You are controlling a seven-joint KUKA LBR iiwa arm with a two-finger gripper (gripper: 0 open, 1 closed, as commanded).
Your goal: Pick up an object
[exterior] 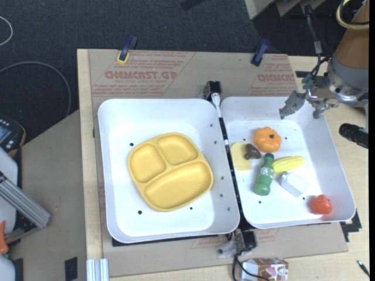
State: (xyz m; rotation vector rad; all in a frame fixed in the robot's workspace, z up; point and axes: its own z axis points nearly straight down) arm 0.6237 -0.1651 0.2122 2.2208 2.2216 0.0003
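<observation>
The right bin [328, 157] holds an orange pumpkin [266, 139], a green bottle [263, 176], a yellow corn cob [288, 164], a pale yellow slab [239, 156] with a small brown piece [252, 151] on it, a white block [291, 184] and a red tomato-like piece [320, 204]. My gripper [304, 105] hovers over the bin's far right corner, above and right of the pumpkin. Its fingers [289, 108] are spread apart with nothing between them.
The left bin [111, 157] holds a yellow divided plate [170, 170]. Blue clamps [126, 48] [260, 52] hold the cardboard backing at the far edge. A black latch [213, 90] sits between the bins. Cables and gear lie at the right edge.
</observation>
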